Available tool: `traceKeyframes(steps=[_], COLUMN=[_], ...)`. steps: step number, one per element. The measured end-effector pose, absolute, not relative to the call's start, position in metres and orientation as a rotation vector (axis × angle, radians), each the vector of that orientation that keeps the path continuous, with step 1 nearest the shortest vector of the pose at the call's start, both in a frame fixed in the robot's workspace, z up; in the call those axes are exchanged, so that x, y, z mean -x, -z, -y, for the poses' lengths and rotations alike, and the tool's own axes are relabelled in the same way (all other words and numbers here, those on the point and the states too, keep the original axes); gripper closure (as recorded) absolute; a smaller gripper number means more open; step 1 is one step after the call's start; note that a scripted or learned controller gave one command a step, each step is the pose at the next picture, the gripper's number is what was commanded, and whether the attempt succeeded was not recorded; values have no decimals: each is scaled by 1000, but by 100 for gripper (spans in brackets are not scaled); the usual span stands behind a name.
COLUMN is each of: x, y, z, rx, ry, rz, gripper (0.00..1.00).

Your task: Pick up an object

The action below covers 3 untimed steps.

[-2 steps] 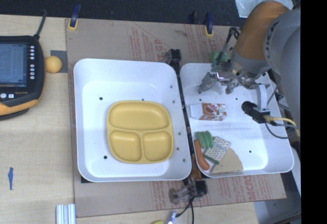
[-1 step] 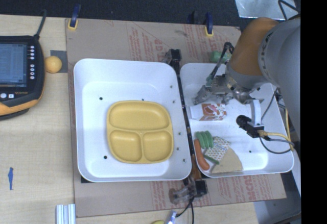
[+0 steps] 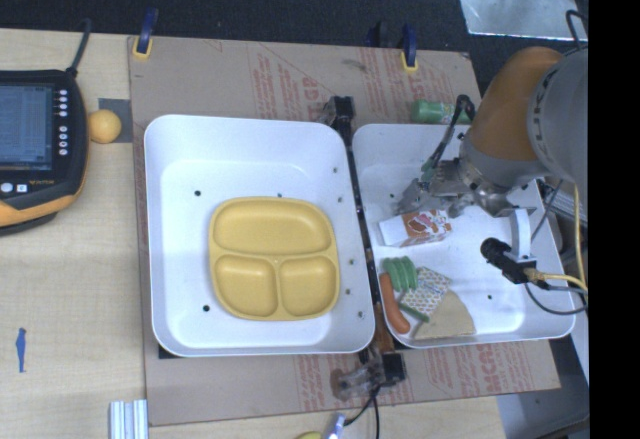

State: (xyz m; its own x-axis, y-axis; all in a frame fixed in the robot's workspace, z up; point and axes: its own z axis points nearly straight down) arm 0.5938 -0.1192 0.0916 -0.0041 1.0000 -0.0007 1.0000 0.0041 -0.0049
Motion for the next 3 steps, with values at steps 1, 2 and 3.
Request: traceKeyframes(steps=[1,2,3], x=[-594,-594,-559], y=[-102,-102,-91], z=[120,120,111], rx=[2212,2212,2215], ry=[-8,-8,-5], rz=[2225,2225,2224], gripper=[100,0,0])
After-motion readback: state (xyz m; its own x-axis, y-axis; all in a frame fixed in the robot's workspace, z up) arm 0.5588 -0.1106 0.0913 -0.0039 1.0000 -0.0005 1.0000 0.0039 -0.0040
